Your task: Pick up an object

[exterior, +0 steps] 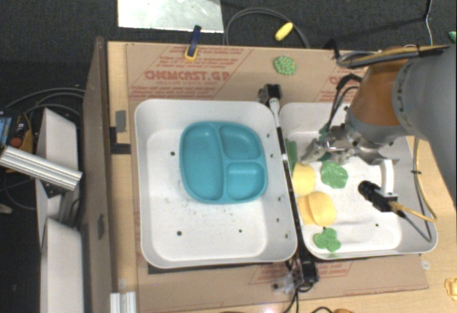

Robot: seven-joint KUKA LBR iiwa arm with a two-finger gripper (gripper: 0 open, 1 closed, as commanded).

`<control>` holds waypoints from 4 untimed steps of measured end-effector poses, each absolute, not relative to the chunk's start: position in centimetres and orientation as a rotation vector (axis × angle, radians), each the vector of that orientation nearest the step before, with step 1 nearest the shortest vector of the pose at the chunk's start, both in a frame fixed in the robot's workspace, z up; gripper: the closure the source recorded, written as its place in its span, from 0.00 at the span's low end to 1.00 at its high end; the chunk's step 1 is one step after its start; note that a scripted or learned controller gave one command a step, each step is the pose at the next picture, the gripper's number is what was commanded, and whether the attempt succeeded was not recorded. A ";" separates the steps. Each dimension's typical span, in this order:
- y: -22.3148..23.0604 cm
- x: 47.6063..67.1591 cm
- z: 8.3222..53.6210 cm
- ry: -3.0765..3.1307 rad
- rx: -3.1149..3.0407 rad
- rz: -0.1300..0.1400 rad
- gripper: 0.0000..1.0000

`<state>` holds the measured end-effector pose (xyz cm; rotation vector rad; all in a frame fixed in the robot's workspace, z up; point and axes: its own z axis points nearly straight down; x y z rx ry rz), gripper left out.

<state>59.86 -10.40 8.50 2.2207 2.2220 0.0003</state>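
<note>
In the right bin lie two yellow lemon-like pieces, one above the other. A green leafy piece sits just right of the upper yellow one, and another green piece rests near the bin's front wall. A green strip lies along the bin's left wall. My gripper hangs low over the bin's upper left part, just above the upper yellow piece and the green leafy piece. The wrist hides the fingertips.
The left bin holds a blue divided plate. A black clamp sits at the divider's far end. On the cardboard behind lie a green disc and a yellow piece. Cables run along the right side.
</note>
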 end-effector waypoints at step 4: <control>-14.1 57.0 9.6 2.220 2.217 0.005 0.00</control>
